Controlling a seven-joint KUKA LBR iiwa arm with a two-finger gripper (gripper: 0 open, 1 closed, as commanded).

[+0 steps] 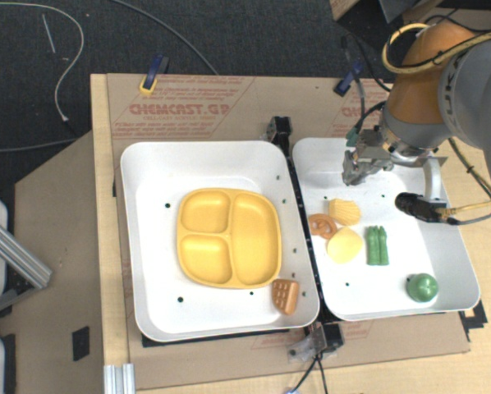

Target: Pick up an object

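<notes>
The hand (354, 173), grip state unclear from here, hangs near the right bin's (459, 269) far edge, yellow food piece (345, 212) just nearward.

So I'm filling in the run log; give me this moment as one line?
gripper above right bin | nothing seen held | yellow plate in left bin

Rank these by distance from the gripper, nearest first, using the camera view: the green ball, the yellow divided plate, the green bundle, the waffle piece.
Measured from the gripper, at the far end of the right bin:
1. Green bundle, right bin, middle.
2. Yellow divided plate, left bin, centre.
3. Green ball in the right bin's near corner and waffle piece in the left bin's near corner: too close to call.
</notes>
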